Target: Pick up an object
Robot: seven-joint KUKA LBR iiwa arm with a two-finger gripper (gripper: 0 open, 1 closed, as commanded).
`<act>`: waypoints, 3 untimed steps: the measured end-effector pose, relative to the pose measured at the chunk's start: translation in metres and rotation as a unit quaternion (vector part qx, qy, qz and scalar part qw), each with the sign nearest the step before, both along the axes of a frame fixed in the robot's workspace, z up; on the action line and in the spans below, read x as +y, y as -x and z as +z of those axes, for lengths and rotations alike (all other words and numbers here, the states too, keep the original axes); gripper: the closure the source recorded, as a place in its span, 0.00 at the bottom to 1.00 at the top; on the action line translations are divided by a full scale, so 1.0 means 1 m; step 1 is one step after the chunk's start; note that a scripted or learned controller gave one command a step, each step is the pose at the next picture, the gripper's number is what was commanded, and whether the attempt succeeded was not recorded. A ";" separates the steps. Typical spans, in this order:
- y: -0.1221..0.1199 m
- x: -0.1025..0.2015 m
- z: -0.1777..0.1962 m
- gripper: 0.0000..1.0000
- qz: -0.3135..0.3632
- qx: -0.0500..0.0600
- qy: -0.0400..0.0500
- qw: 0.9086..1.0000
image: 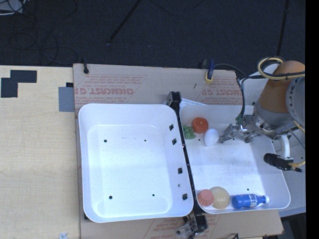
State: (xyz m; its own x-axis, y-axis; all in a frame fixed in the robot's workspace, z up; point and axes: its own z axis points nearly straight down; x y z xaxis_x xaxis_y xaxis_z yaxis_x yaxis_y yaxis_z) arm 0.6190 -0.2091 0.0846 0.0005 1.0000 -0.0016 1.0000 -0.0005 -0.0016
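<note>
Camera view: looks down at a slant on two white bins set side by side on a cardboard sheet (pixel 149 83).
Left bin (pixel 89 133): bare white floor with a few small dark dots.
Right bin (pixel 239 173): holds every loose object in sight.
Arm (pixel 279 93): reaches in from the right, orange band above the wrist, over the far right part of the right bin.
Gripper (pixel 230 132): low over the right bin's far half, pointing left; whether its fingers are apart or closed cannot be told, and nothing can be seen between them.
White ball (pixel 211 137): just left of the gripper tip, very close; contact cannot be judged.
Red ball (pixel 200 124): just beyond the white ball, toward the far left corner of the right bin.
Green item (pixel 189 132): beside the red ball, against the divider between the bins.
Pink ball (pixel 205 197): near left corner of the right bin.
Yellow ball (pixel 220 197): touching the pink ball on its right.
Blue bottle (pixel 249 200): lying on its side along the near wall, right of the yellow ball.
</note>
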 end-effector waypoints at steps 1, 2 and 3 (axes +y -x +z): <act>-0.026 -0.006 0.051 0.00 0.000 -0.003 0.000 1.000; -0.025 -0.003 0.001 0.00 0.002 0.001 -0.001 1.000; -0.025 -0.003 0.013 1.00 0.003 0.001 -0.001 1.000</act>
